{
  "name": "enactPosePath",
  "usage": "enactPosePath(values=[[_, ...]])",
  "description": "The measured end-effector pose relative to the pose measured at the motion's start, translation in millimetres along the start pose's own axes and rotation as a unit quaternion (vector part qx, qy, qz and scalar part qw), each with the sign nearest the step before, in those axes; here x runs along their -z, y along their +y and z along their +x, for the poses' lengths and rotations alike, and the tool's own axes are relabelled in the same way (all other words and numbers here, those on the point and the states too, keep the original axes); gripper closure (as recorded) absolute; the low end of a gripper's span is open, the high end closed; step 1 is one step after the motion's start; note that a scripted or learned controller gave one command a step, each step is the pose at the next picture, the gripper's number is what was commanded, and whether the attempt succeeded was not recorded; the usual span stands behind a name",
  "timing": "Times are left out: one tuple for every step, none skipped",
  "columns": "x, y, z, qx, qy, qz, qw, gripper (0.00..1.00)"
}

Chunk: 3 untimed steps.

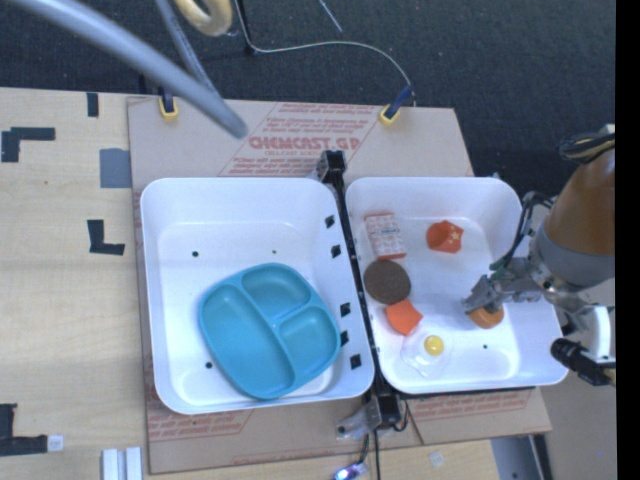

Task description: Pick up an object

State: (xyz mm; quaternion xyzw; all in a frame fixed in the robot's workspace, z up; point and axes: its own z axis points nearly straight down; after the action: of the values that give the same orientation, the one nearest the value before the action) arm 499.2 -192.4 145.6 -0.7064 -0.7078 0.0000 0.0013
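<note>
pale wooden worktop, two white bins; the claw (487,303) sits low in the right bin (500,193).
it looks narrowed around a small orange object (487,317); next comes a straight lift.

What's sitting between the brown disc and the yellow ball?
An orange block lies between the brown disc and the yellow ball, seen in the camera view.

Red print on the cardboard sheet (300,140) under the bins reads roughly "CHEMCAST GP"; the smaller lines are too blurred.
</note>
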Motion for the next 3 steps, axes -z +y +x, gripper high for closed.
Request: enactPosePath(values=[[46,5,9,0.000,-0.001,-0.001,1.0000,1.00],[91,-3,13,0.000,-0.001,0.000,1.0000,1.00],[97,15,65,0.002,0.000,0.001,1.0000,1.00]])
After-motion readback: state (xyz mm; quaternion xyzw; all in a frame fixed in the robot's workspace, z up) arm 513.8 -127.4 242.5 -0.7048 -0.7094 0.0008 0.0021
